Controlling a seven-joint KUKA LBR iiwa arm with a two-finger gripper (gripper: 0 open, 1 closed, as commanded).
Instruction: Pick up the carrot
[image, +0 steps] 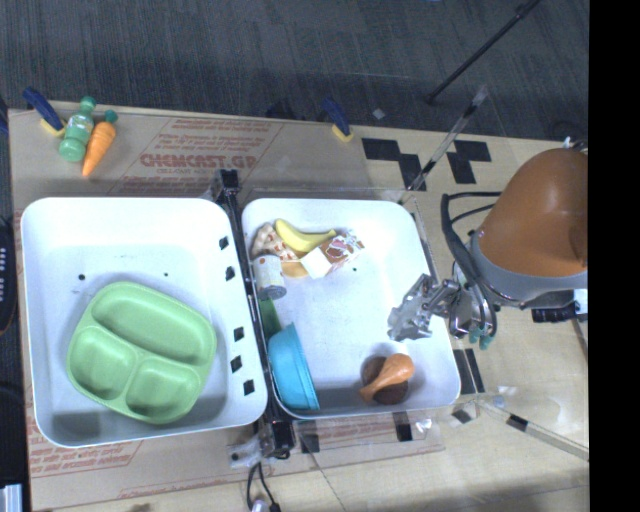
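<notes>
Bench (180, 160): brown board with red print, carrying two shallow white bins side by side
Arm (540, 215): grey with an orange band, entering from the right, wrist above the right bin's right rim
Left bin (60, 230): white, holding a single item – the plate
Right bin (390, 250): white, holding the food pile, the can, the bowl and the drumstick
Green plate (143, 350): three compartments, lying flat in the left bin's near half, tilted slightly in plan
Blue bowl (291, 367): propped on edge against the right bin's left wall, near the front corner
Gripper (410, 318): metal, hanging over the right part of the right bin, just above and behind the drumstick; nothing seen between the fingers, open or closed cannot tell
Toy drumstick (386, 376): orange-brown, at the right bin's front right, close under the gripper but apart from it
Banana (303, 237): yellow, at the back of the right bin, resting on a pile of small food items
Can (268, 276): small, grey, lying beside the bin's left wall, just in front of the pile
Carrot (98, 145): orange with a green top – outside both bins, on the bench at the far left corner, lying beside a green toy (76, 134), well apart from the gripper
</notes>
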